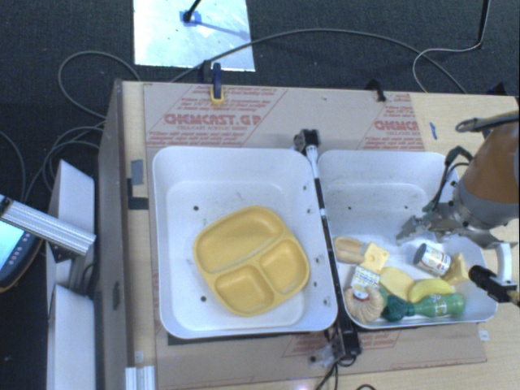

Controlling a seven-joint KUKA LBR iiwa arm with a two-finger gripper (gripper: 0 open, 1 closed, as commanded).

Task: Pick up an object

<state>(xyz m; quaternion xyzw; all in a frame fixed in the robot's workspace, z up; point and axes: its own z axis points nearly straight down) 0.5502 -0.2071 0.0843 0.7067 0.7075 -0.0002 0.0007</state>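
camera view looks down on the worktop (268, 112). the claw (422, 227) hangs over the right bin (374, 177), and i cannot tell its state. just beside it lies a small can (432, 258), likely light, hard and smooth, so it may roll; best pinched across its round sides. toy food crowds that corner. the left bin (187, 185) has a yellow tray (252, 260).

Yellow tray (251, 258); white bins (179, 177)

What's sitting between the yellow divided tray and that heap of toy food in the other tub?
In the camera view, just the two tubs' touching white rims with a black clip strip; the tray and heap lie either side.
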